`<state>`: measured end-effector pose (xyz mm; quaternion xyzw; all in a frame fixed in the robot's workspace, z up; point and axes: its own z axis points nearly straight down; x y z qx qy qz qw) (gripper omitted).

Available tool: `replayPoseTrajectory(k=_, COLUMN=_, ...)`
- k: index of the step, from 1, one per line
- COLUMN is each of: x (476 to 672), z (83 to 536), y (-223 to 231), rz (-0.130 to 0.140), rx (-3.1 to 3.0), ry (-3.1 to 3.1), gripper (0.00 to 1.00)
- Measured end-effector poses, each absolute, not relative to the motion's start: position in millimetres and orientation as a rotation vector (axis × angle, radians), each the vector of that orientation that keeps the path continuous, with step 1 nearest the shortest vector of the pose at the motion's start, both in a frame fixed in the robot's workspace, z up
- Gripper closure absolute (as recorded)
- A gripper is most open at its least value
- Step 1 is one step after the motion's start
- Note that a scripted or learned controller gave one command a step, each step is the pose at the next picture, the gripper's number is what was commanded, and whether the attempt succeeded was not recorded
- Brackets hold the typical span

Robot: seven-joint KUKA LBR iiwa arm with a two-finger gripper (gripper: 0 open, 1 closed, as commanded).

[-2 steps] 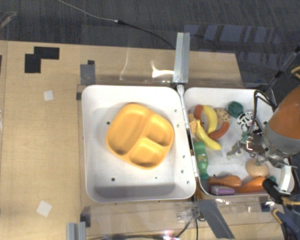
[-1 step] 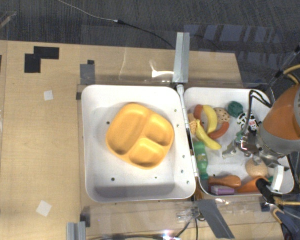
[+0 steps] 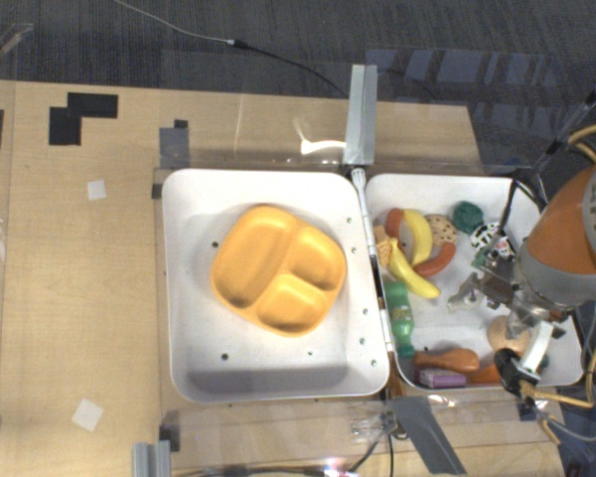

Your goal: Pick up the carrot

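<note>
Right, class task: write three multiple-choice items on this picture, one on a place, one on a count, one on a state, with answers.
1. Where is the yellow tray?
A. In the right bin
B. In the left bin
C. On the bare bench

2. How many sections does the tray have?
A. One
B. Five
C. Three

3. How is the carrot?
A. Lying flat in the right bin
B. Standing upright on the tray
C. Lying on the bench outside the bins

Answers:
1. B: the tray sits in the middle of the left bin.
2. C: its ridges split it into three hollows.
3. A: the carrot lies on the floor of the right bin, by its near wall, next to a purple toy.
</note>
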<state>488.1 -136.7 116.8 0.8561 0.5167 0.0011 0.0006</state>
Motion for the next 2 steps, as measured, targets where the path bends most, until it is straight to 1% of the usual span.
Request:
replayPoseTrajectory(k=1, x=487.9, z=111.1, y=-106.1, rz=0.003, rx=2.887, ry=1.239, gripper=0.00)
replayPoseTrajectory(k=2, x=513.0, z=88.0, y=-104.1, rz=0.008, rx=2.816, ry=1.386, gripper=0.00)
